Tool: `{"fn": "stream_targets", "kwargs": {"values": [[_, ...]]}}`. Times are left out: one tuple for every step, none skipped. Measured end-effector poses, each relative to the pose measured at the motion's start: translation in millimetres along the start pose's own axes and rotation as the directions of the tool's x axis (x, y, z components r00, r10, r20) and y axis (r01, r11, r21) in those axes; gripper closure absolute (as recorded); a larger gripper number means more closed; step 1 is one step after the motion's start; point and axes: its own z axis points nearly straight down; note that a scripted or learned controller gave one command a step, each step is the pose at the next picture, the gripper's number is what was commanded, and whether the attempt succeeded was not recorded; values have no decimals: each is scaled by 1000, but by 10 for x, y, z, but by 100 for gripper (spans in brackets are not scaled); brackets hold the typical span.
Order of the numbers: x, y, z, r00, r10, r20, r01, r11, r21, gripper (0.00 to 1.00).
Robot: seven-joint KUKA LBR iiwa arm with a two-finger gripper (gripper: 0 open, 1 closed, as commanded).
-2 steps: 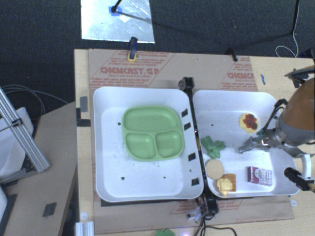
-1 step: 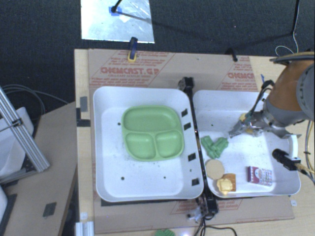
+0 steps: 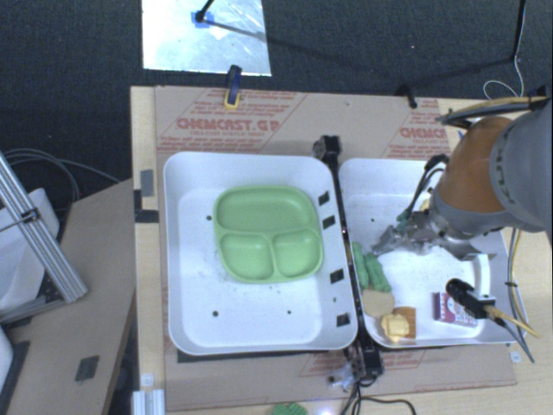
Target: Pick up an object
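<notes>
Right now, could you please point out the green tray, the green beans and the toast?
Green tray (image 3: 266,233): camera view, centre divider.
Green beans (image 3: 372,271): camera view, middle of the pods.
Toast (image 3: 398,324): camera view, centre of the slice.

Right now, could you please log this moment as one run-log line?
arm: over right bin | pincer: low, near green item | left bin: green divided plate | pick: not confirmed

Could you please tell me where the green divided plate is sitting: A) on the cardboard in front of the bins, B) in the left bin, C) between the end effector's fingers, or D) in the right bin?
B: the green divided plate lies flat in the middle of the left bin, while the end effector is over the right bin.
</notes>
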Motion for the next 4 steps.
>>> {"fn": "stream_targets", "kwargs": {"values": [[-487,117,-10,1000,8,5,-8,1000,-5,0],[-147,-118,2,1000,3,0,-3,1000,1,0],[-960,-261,-9,1000,13,5,-12,1000,-3,0],[-908,-237,-114,1000,6,3,-6,1000,-6,100]]}}
